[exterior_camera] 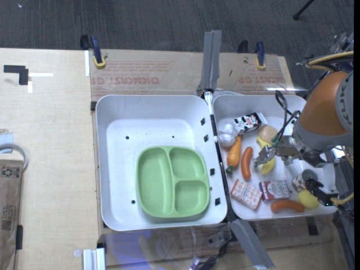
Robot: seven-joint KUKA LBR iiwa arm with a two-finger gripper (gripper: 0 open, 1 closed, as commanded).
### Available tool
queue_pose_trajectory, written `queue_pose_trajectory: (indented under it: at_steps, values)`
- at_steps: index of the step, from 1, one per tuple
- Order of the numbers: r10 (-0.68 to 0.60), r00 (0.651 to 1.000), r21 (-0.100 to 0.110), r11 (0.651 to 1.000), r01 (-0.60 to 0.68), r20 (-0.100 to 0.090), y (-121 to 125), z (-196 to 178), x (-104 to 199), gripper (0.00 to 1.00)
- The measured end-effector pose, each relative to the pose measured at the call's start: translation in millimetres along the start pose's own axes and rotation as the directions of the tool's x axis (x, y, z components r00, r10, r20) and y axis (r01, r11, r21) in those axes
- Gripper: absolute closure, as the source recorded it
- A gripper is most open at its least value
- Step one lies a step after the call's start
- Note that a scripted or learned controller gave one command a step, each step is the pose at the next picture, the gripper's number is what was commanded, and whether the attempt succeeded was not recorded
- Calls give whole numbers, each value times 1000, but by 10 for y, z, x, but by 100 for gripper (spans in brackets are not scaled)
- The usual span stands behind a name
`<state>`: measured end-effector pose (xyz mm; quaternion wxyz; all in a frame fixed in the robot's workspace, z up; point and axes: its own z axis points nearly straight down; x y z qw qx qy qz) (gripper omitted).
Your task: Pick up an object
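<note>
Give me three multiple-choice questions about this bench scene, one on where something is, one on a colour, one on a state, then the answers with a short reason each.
1. Where does the divided plate lie?
A. In the left bin
B. In the right bin
C. On the cardboard behind the bins

2. What colour is the plate?
A. White
B. Green
C. Orange

3. What does the plate hold?
A. A carrot
B. A small carton
C. Nothing

Answers:
1. A, since the plate sits on the floor of the left bin, while the toy food lies in the right bin.
2. B, as it is pale green against the white bin.
3. C, because all three compartments show bare green; the carrot and the cartons lie in the right bin, where the gripper hangs over the food.
</note>
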<state>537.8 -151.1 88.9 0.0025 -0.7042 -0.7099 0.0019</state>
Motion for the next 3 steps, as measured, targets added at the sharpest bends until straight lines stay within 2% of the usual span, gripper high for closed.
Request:
queue_pose_trajectory:
  at_steps: [1,2,3]
  values:
    - [4,1000,7,1000,-4,0,-16,-56,-12,100]
    - [-258,966,-1,966,258,1,65,-330,-96,100]
    - [-136,991,1,991,136,2,-49,-1214,848,100]
